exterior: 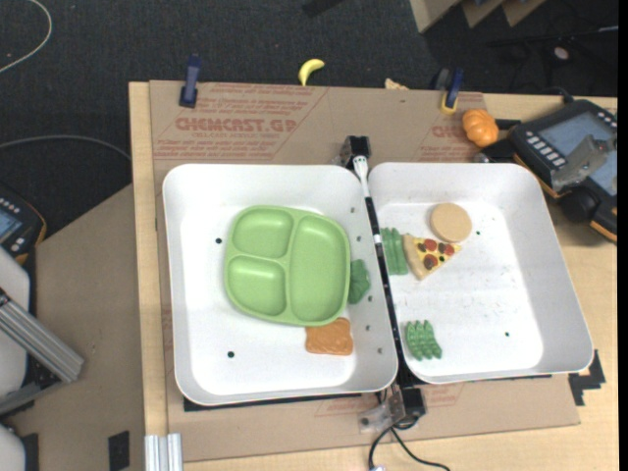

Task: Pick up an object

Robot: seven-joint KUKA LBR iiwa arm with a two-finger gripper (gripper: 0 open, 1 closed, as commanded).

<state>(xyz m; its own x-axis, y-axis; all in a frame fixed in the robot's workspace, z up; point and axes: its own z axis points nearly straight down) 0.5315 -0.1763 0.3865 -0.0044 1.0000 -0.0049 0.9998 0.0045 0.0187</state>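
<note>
The right bin (pixel 530 263) holds a round tan cookie (pixel 451 222), a pizza slice (pixel 430 254), a green leafy piece (pixel 394 250) by the divider and a green bean bundle (pixel 423 339) near the front. In the left bin (pixel 191 263) lies a green divided plate (pixel 288 264), with an orange toast-like piece (pixel 330 339) at its front edge and a small green piece (pixel 358 280) at its right side.
Behind the bins a brown board (pixel 235 126) carries blue clamps (pixel 189 81), a small yellow banana (pixel 310 69) and an orange fruit (pixel 480 126). A black controller (pixel 569 150) lies at the far right.
</note>
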